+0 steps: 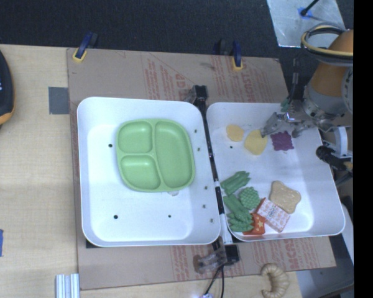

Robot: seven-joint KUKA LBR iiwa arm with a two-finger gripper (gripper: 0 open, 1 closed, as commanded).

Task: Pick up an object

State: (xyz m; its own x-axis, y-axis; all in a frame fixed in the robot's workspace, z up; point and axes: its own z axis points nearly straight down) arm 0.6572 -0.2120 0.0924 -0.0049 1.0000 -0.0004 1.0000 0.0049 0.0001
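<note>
bins (87, 166): smooth white plastic | plate (155, 154): matt green plastic | bench (31, 185): pale wood grain

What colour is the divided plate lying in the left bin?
The divided plate is light green, shown clearly in the camera view from above.

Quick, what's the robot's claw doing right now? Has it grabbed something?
Gripper: cannot be told; it sits over the right bin, beside a yellow piece and purple piece.
</note>
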